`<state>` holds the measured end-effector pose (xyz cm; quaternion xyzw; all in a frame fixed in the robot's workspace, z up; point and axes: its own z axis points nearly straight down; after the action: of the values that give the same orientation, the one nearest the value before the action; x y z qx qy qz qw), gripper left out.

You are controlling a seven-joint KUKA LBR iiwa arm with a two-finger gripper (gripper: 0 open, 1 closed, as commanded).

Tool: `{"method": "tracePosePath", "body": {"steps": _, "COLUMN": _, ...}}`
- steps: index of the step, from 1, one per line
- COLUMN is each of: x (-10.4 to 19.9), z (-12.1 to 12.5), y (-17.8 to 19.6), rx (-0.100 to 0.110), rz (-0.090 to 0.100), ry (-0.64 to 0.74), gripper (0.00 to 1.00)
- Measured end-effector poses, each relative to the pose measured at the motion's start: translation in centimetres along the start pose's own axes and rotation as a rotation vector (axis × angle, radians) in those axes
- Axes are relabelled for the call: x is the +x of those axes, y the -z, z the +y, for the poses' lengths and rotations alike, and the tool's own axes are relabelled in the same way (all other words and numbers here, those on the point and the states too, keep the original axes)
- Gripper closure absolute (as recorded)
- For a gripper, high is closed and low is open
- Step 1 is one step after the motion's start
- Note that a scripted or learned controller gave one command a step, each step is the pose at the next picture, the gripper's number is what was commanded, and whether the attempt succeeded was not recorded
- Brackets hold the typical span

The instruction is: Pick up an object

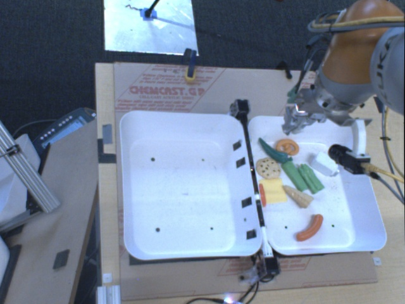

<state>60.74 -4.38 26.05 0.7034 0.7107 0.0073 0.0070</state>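
Two white bins (pixel 183 189); one sausage (pixel 309 227), one cookie (pixel 268 168), one cheese slice (pixel 273 191).

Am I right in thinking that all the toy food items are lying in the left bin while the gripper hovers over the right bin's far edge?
Not quite: the camera view shows the food, such as the sausage and cookie, in the right bin, not the left. The gripper is over that bin's far edge.

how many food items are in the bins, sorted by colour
Green: 3, a pepper and two sticks
Orange or red: 2, a round slice, a sausage
Yellow: 1, cheese
Tan: 2, a cookie, a wedge
Total: 8
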Motion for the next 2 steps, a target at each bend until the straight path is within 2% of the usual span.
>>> {"method": "tracePosePath", "body": {"steps": 1, "x": 2.2, "z": -8.4, "y": -7.9, "rx": 0.032, "rz": 0.002, "ry": -0.009, "gripper": 1.00}}
{"method": "tracePosePath", "body": {"steps": 2, "x": 7.7, "z": -7.1, "y": 3.3, "rx": 0.007, "rz": 0.003, "ry": 0.001, "gripper": 1.00}}
